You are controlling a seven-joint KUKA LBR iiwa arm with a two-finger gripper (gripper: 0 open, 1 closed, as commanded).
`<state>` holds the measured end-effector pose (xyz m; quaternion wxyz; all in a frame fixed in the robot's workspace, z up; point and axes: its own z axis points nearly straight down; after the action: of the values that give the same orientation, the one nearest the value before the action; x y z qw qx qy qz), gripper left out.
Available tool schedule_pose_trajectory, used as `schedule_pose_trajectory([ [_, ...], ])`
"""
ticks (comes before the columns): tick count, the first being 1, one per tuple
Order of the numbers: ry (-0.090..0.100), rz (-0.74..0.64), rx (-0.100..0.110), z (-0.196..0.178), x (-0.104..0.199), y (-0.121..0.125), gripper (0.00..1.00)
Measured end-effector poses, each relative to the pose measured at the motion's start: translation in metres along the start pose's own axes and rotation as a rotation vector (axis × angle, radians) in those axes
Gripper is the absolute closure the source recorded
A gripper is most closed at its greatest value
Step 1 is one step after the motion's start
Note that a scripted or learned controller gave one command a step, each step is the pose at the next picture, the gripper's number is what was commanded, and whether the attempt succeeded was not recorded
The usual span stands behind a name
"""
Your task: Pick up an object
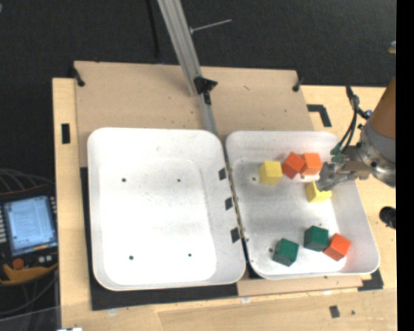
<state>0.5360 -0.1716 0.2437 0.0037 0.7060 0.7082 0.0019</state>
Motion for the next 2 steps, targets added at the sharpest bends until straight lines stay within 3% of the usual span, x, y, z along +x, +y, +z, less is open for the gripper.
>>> schedule_pose_trajectory([
  [2,0.004,-0.005,0.005,-0.011,0.107,0.026,1.0],
])
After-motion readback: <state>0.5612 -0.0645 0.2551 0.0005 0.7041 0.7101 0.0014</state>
